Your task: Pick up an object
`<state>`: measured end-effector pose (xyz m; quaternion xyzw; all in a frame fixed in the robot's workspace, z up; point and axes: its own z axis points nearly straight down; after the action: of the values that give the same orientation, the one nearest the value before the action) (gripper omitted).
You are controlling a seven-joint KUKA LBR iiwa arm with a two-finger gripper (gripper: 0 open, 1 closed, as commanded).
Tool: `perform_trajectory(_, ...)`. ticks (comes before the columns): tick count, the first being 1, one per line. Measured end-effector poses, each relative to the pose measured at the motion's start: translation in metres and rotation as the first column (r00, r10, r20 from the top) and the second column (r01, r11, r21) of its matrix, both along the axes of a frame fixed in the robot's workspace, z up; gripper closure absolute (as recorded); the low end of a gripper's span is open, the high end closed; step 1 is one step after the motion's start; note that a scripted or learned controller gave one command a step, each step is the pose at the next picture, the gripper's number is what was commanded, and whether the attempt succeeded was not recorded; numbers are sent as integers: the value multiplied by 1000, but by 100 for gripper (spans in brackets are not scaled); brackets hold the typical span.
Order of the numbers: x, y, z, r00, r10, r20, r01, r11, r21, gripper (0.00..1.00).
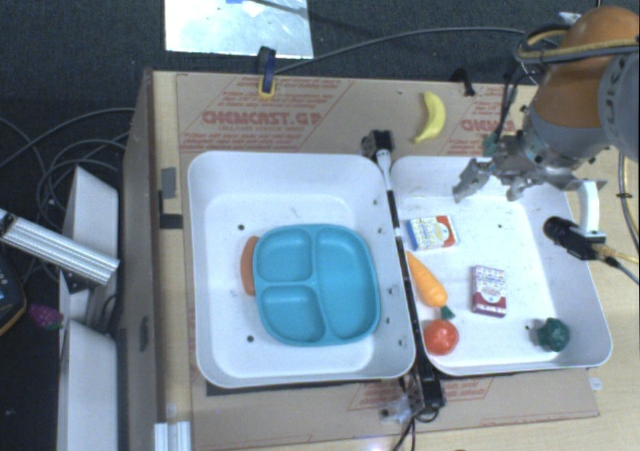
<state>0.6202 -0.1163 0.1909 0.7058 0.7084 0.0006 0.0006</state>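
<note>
My gripper (pixel 495 182) hangs over the back of the right bin (pixel 590 324), its two fingers spread apart with nothing between them. Below it in that bin lie a small white carton (pixel 432 232), an orange carrot (pixel 428 281), a red box (pixel 489 291), a red tomato (pixel 440 336) and a dark green toy (pixel 550 334). The carton is the nearest of these, to the gripper's front left.
The left bin (pixel 220 199) holds a blue divided plate (pixel 317 282) with a brown sausage (pixel 247 264) at its left edge. A yellow banana (pixel 432 117) lies on the board behind the bins. A black fitting (pixel 568 235) juts over the right bin's right side.
</note>
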Motion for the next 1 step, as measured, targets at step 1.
perform_trajectory(1,-67,18,-107,1000,-2,0,2,1000,0,0)
